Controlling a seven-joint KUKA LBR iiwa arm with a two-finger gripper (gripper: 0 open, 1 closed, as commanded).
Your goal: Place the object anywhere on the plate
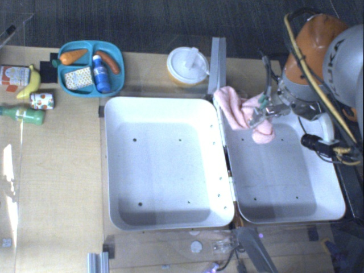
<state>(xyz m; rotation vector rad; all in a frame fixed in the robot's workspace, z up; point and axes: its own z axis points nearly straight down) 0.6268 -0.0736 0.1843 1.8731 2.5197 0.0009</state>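
So from my end the gripper [263, 108] is hanging over the far-left corner of the right shallow white bin [296, 209], and the soft pink cloth [239, 110] looks pinched in it. I can see fabric bunched right at the fingertips, so I'd call it held. The cloth drapes left over the rim toward the left white bin [165, 215], its long axis running left-right. The only dish I spot is the blue divided plate [116, 56] at the bench's far-left edge, well apart, so the carry goes left.
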